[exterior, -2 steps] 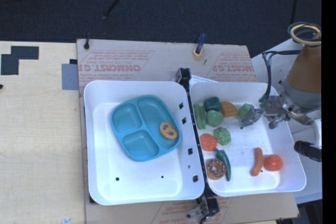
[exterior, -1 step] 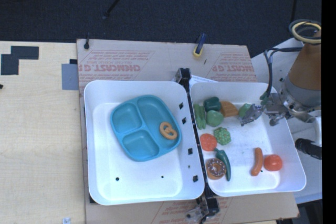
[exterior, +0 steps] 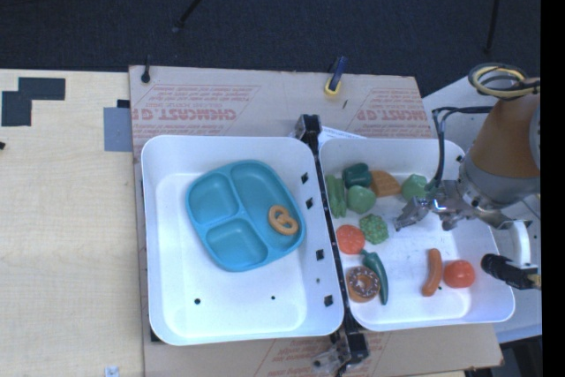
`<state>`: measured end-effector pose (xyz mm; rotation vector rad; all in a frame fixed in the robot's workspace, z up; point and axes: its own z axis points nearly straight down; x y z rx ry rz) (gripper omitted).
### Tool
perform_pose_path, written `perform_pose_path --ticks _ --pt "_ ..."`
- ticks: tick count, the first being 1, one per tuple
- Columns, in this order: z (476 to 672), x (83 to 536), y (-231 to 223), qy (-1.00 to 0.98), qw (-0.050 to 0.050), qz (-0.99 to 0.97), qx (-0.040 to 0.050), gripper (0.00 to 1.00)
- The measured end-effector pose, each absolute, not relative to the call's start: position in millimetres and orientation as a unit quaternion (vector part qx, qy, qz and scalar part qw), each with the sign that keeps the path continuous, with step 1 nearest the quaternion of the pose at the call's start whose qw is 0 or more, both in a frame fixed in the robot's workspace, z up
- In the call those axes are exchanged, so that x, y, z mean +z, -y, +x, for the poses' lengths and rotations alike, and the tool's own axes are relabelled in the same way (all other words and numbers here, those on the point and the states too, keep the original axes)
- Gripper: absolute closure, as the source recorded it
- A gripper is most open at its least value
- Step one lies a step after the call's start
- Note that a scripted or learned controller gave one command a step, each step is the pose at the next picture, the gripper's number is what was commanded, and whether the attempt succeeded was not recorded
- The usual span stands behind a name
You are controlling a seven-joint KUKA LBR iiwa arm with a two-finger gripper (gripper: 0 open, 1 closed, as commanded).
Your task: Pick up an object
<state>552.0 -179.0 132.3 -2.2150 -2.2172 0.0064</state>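
Observation:
My gripper (exterior: 410, 214) hangs low over the middle of the right bin (exterior: 494, 313), reaching in from the right below the orange wrist band. Nothing shows in its grip. Just left of it lie a green broccoli piece (exterior: 374, 229) and a round green toy (exterior: 360, 198). A green lump (exterior: 414, 186) and an orange piece (exterior: 385, 183) sit just beyond it. A red tomato (exterior: 350, 238), a dark green chili (exterior: 377, 267) and a chocolate donut (exterior: 362, 283) lie nearer the front left. A sausage (exterior: 432, 271) and a second red tomato (exterior: 458, 275) lie at the front right.
The left bin (exterior: 168, 296) holds a blue divided plate (exterior: 221, 207) with a pretzel (exterior: 283, 220) on it. A dark green block (exterior: 357, 174) and a long green vegetable (exterior: 335, 194) lie against the divider. Black clips line the wall between the bins.

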Motion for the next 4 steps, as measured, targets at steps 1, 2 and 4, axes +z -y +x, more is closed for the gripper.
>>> perform_pose_path --ticks 1,2,4 --pt "551.7 85.0 176.8 0.707 0.002 -0.707 0.0013 0.00" --pt "552.0 97.6 178.2 0.706 0.002 -0.708 0.0007 1.00" --pt "550.7 195.3 167.6 0.707 -0.001 -0.707 -0.0009 1.00"
